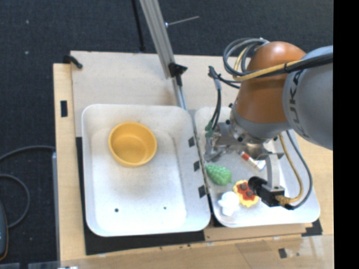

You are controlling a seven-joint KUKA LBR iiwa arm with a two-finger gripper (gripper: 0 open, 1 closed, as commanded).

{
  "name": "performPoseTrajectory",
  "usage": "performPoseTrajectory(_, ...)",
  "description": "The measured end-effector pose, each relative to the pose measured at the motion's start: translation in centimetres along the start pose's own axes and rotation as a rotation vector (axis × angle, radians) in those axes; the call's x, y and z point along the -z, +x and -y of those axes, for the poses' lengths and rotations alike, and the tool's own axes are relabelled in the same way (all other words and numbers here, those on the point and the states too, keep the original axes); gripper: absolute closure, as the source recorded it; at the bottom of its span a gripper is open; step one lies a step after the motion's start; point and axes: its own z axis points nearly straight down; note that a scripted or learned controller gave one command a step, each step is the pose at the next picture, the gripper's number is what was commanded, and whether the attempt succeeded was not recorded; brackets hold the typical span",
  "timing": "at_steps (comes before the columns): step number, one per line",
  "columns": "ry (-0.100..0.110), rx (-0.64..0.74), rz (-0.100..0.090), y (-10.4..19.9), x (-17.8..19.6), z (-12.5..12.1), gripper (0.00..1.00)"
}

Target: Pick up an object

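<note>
Left white bin [101, 206]: round yellow plastic bowl [133, 143], upright | Right white bin [305, 209]: bumpy green object [218, 174], small white object [228, 203], red-and-yellow toy [246, 193] at near-left corner | Gripper [220, 147]: low over green object, finger state cannot be told.

Right bin [305, 209]: mostly hidden under the arm [269, 94]. Tool [216, 150]: fingers too cluttered to tell. Arm cut off at right edge.
</note>
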Motion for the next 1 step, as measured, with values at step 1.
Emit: performPoseTrajectory(1,-0.001,0.001,0.0,5.02,-0.5,-0.97,1.0)
